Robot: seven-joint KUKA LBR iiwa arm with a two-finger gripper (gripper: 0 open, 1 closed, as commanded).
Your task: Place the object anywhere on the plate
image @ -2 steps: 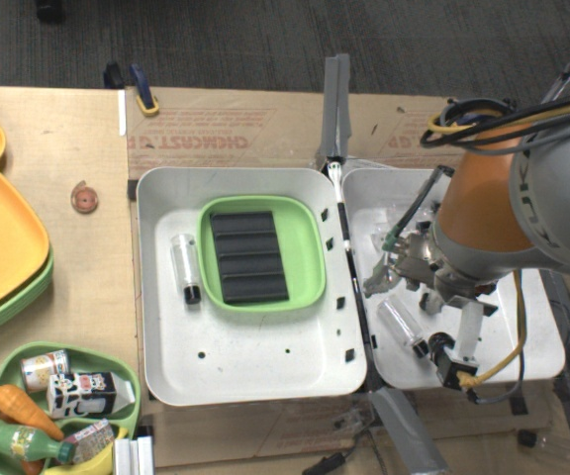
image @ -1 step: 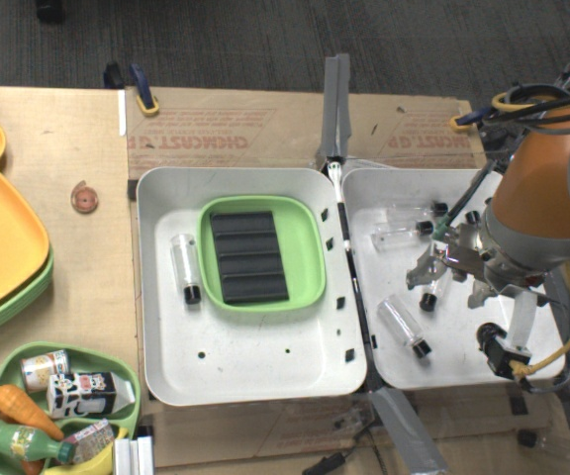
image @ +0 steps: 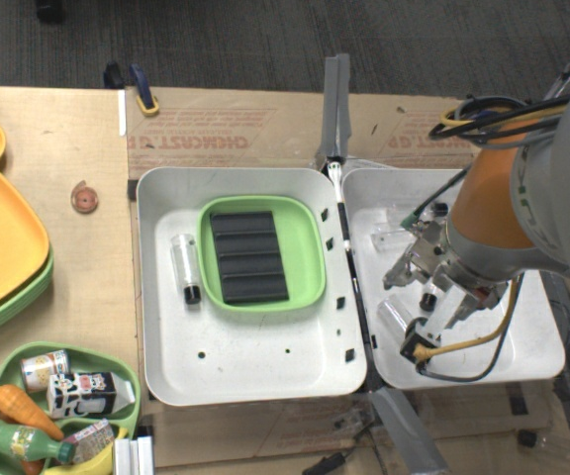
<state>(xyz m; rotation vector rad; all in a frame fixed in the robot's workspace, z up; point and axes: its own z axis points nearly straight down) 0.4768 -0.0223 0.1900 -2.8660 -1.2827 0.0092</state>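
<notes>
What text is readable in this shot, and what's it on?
"CHEMCAST": large red print on the cardboard sheet, upside down to the camera; reading is not certain.
Smaller red lines beside it: too blurred to read.
Black-and-white label on the bottle in the green bowl: too blurred.
Small can label: too small.

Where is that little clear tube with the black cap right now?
In the camera view, the clear tube lies on the floor of the left bin, close beside the left rim of the green plate, black cap toward the near edge.
</notes>
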